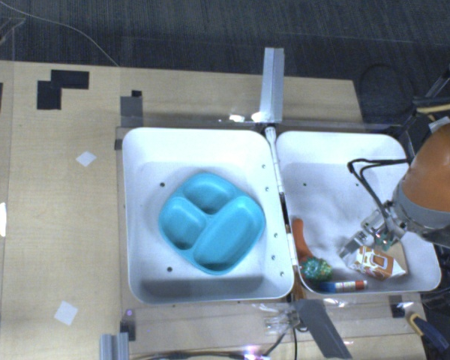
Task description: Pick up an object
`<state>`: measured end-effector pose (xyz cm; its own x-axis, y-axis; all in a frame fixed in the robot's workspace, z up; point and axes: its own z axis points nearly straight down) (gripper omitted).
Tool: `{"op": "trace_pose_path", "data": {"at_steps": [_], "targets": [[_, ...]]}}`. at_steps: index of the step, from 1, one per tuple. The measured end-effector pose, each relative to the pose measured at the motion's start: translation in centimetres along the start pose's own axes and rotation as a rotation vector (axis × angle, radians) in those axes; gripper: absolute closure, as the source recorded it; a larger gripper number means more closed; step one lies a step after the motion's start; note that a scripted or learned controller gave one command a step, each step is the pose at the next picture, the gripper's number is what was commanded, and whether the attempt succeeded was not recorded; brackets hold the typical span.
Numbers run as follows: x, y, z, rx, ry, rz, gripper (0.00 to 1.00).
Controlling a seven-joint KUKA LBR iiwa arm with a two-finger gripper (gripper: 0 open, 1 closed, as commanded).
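Note:
My gripper (362,242) is low in the right bin (337,167), near its front right corner. It hangs just above and to the left of a small orange-and-white packet (380,264) lying on the bin floor. Along the bin's left wall lies an orange carrot-shaped piece (299,236). A green speckled ball (316,268) sits in front of it. A marker with a blue and red body (344,284) lies along the front wall. I see nothing lifted off the floor.
The left bin (146,201) holds a blue divided plate (211,221). A black cable (367,172) loops over the right bin from the arm's orange band (439,175). A metal post (272,81) stands behind the divider between the bins.

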<state>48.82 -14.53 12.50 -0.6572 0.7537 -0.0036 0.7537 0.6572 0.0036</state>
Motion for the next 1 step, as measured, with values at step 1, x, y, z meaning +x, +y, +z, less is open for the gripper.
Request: {"op": "trace_pose_path", "data": {"at_steps": [1], "targets": [[-3.39,-2.46,3.55,-0.007,-0.003,0.053,0.0]]}}
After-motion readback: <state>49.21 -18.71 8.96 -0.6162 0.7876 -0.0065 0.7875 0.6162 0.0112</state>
